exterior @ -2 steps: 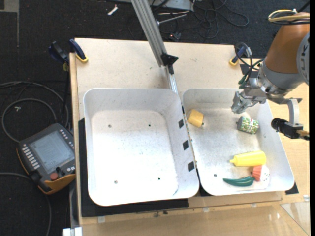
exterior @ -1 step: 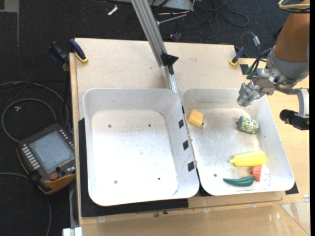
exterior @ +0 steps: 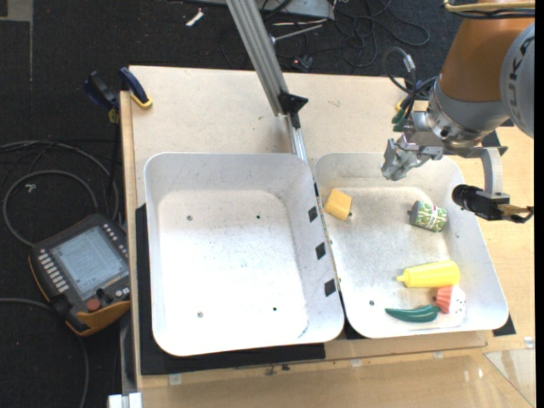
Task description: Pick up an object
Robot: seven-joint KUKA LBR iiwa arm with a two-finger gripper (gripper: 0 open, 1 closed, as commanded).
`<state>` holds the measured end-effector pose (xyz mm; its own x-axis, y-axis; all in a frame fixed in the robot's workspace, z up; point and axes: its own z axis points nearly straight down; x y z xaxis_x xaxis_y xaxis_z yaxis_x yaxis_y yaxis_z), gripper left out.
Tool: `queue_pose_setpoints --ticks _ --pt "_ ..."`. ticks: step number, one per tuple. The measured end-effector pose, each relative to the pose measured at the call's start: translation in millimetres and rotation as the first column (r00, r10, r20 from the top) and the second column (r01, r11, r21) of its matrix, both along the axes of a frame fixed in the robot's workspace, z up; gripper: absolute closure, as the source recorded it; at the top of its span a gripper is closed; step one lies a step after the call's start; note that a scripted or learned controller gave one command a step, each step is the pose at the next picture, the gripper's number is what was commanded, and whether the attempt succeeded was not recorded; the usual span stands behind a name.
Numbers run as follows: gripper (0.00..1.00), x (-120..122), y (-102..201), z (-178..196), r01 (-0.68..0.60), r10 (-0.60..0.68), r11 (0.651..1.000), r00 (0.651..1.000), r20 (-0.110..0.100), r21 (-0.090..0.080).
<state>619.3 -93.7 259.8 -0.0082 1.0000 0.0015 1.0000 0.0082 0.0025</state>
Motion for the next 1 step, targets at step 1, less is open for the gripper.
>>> queue_pose_setpoints --ticks 1 --pt "1.00 -2.4 58.9 0.6 -0.001 0.001 1.000 1.000 -0.003 0.001"
